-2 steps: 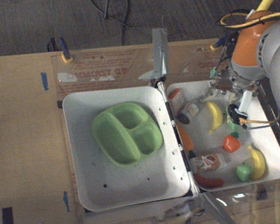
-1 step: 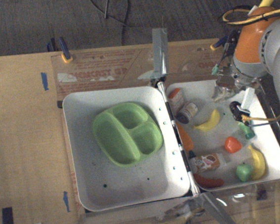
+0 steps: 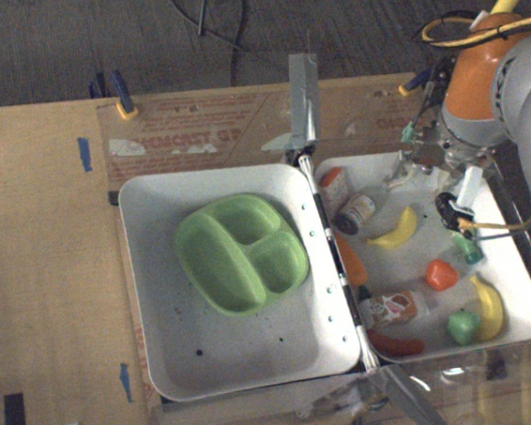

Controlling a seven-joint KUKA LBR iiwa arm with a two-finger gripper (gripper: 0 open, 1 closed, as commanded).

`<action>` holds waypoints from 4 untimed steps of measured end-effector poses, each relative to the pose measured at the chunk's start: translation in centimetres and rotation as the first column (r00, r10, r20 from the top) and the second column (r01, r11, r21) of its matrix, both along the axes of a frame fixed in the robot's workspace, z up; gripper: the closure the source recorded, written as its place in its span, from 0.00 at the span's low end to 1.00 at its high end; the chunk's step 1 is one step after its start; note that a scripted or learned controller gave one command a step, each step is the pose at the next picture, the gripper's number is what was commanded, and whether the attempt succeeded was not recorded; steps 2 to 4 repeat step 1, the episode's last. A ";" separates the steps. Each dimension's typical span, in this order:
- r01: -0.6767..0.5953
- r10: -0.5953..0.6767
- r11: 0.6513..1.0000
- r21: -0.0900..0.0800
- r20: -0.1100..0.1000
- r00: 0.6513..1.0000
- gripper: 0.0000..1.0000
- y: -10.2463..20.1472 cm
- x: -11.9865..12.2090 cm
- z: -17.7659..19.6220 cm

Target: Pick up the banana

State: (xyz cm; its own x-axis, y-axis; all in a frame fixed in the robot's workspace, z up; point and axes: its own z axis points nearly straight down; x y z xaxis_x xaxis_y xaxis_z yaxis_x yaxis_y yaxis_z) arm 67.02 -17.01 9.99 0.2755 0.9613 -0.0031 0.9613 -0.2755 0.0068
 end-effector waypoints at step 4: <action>-0.049 0.049 0.999 0.003 0.000 0.999 0.00 -1.5 -3.8 -1.2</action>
